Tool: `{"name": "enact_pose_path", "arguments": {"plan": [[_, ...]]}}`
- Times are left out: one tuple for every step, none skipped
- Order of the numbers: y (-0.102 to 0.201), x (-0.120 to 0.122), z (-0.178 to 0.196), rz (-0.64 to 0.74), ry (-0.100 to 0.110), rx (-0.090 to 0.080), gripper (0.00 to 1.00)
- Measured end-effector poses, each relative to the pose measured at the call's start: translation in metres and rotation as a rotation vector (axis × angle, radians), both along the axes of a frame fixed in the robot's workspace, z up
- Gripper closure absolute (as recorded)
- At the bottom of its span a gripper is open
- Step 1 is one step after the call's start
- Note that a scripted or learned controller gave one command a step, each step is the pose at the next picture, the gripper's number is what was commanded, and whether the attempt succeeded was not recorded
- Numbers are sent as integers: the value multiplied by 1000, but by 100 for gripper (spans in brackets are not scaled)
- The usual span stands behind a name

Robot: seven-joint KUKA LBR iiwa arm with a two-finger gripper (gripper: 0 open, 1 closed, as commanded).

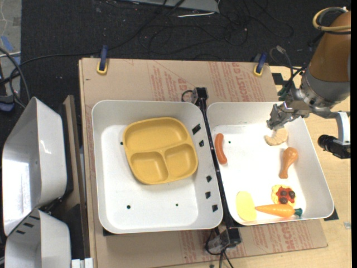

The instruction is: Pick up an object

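Two shallow white bins are seen from above, side by side on a cardboard-covered desk (pixel 167 77). The left bin (pixel 106 149) carries a yellow plastic divided plate (pixel 160 149), probably set apart as somewhere to drop things. The right bin (pixel 318 183) holds the toy food offered for picking: a red-orange sausage (pixel 221 148), a tan drumstick (pixel 288 161), a pale yellow oval slice (pixel 245 205), an orange carrot (pixel 276 210), a small yellow piece topped with red and dark bits (pixel 285 194), and a pale beige cookie-shaped piece (pixel 276 137) near the far wall. The grey arm's gripper (pixel 279 119) is poised right at the cookie's upper edge, seemingly its target; whether it is open or closed cannot be told, and nothing is seen held.
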State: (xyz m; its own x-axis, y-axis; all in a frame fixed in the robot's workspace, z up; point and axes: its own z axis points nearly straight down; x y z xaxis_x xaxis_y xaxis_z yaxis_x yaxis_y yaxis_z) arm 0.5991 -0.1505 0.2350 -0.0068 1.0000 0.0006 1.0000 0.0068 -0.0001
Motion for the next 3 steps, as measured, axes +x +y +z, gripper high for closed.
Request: {"name": "enact_pose_path", "arguments": {"plan": [[50,6,-10,1,1,1,100],[114,15,-5,3,-2,1,100],[165,17,1,2,-1,1,100]]}}
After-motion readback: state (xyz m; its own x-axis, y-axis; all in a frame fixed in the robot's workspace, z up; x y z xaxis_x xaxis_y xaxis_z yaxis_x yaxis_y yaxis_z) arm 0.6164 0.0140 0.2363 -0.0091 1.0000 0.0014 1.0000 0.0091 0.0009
